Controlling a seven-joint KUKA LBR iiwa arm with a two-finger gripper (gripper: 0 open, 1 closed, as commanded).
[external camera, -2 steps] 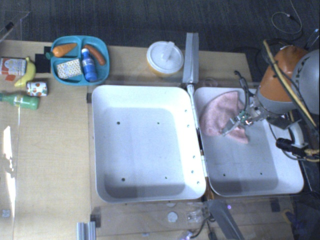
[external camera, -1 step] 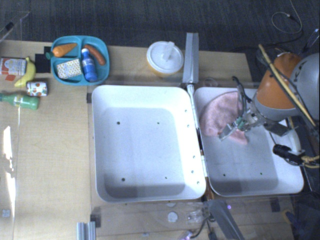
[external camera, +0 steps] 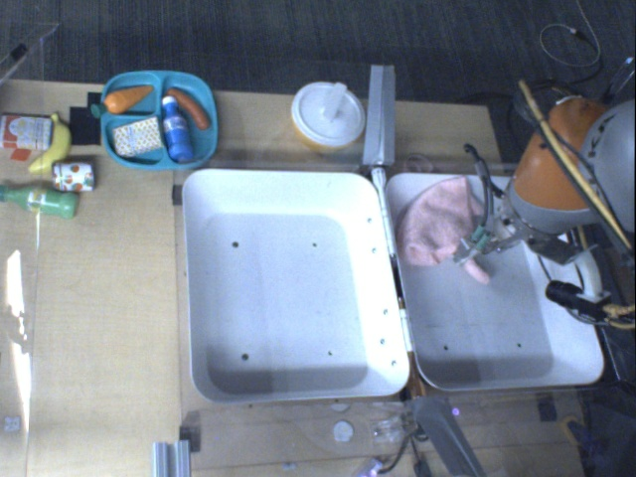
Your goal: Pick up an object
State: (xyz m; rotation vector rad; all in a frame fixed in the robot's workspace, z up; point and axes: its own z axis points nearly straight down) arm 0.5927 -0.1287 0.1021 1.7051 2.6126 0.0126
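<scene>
Landmark: the metal divider post (external camera: pixel 379 117) that stood upright at the far edge of the bench, in line with the seam between the two bins.
Left bin: shallow white plastic bin (external camera: pixel 199 296), to the left of the post and nearer me.
Right bin: matching shallow white bin (external camera: pixel 517 351), to the right of the post.
Task object: a crumpled pink cloth (external camera: pixel 434 225) lay in the right bin, in the corner closest to the post, up against the bin's left wall.
Arm: the grey arm with an orange band (external camera: pixel 556 172) reached in well to the right of the post, angled down over the right bin.
Gripper: the two-finger gripper (external camera: pixel 475 249) sat at the cloth's right edge, low against it.
Jaws: state could not be told; the fingertips merged with the pink fabric at this angle.
Grasp: not confirmed; cloth rested on the bin floor.
Bench, just left of post: a round white lidded cup on a yellow base (external camera: pixel 328 114).
Bench, further left of post: a blue compartmented tray (external camera: pixel 205 102) holding toy food.
Bench, far left of post: a banana (external camera: pixel 55 144), a small printed can (external camera: pixel 73 176) and a green bottle (external camera: pixel 40 201) lying on its side.
</scene>
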